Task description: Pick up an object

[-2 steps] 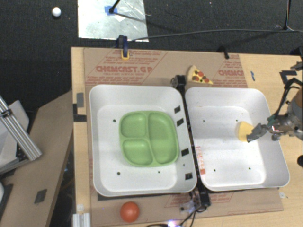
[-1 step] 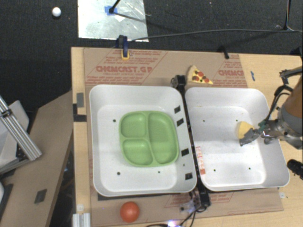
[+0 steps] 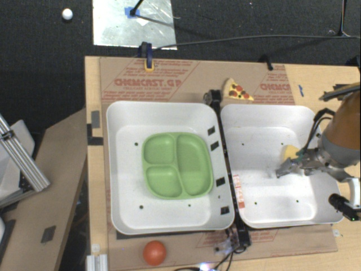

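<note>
Pincer (image 3: 284,170) low in rt bin (image 3: 265,123) by yellow obj (image 3: 290,151) — grip state unclear.

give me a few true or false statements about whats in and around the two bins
1. The green divided plate lies in the left bin. True.
2. The pizza slice toy lies inside the right bin. False: it sits on the board just beyond the right bin's far rim.
3. The end effector is over the right bin, next to a yellow object. True.
4. The red-orange ball rests on the green plate. False: it lies outside the bins, near the left bin's front edge.
5. The plate has three compartments. True.
</note>
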Controlling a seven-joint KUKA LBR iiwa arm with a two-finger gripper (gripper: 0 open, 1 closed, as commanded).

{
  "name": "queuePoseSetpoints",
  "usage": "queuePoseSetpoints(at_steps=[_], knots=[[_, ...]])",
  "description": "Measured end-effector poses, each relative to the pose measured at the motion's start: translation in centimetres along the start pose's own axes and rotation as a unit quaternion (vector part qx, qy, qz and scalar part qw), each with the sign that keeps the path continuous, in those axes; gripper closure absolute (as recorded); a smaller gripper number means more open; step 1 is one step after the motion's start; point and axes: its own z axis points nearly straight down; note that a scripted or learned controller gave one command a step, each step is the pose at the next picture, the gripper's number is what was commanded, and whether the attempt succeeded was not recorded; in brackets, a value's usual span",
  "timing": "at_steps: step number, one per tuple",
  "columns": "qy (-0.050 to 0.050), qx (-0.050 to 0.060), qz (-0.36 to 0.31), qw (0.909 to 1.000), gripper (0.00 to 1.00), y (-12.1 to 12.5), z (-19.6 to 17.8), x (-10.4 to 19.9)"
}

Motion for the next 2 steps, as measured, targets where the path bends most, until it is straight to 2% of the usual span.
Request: queuePoseSetpoints(at_steps=[1,2], knots=[[-0.001,-0.002,0.001,1.0,1.0,0.1,-1.3,-0.1],[-0.002,-0.003,0.001,1.0,1.0,0.1,-5.7,-0.3]])
